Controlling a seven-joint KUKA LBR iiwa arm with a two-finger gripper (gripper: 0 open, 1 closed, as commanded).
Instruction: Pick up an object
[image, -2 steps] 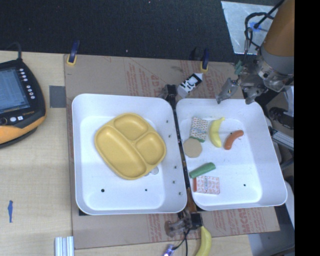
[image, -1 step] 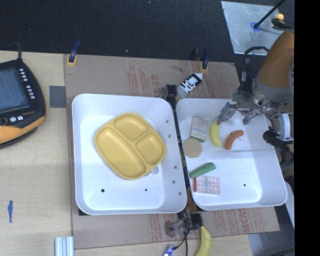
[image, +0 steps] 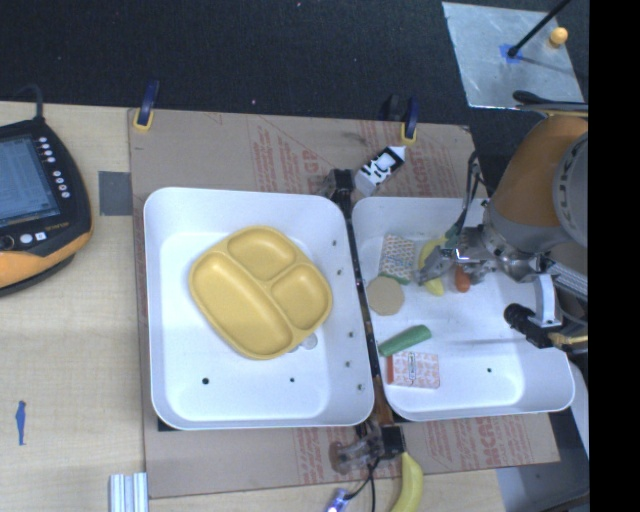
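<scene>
Pincer: the pincer (image: 440, 262) sits low over the back of the right bin (image: 500, 395), among the small things there — whether it is released or clenched cannot be told from this slant.
Task's thing: nothing is seen gripped; the likeliest target is the yellow piece (image: 432, 286) just beside the tip, with an orange-red piece (image: 461, 281) close on its right.
Look of it: small, rounded and smooth; partly hidden by the arm's metal, so its full shape is unclear.
Neighbours: a patterned packet (image: 399, 256) lies touching or nearly touching it on the left, a tan round disc (image: 386, 295) just in front.
Further off: a green stick (image: 404, 339) and a red-printed card (image: 413, 369) lie nearer the bin's front, well apart from the tip.
Risk — crowding: a close here could catch the packet's edge or push the yellow piece aside instead of seating it.
Risk — slip: a smooth rounded piece may squirt out of a shallow grip.
Left bin: the left bin (image: 170, 385) carries a yellow divided plate (image: 260, 290), out of this reach.
</scene>
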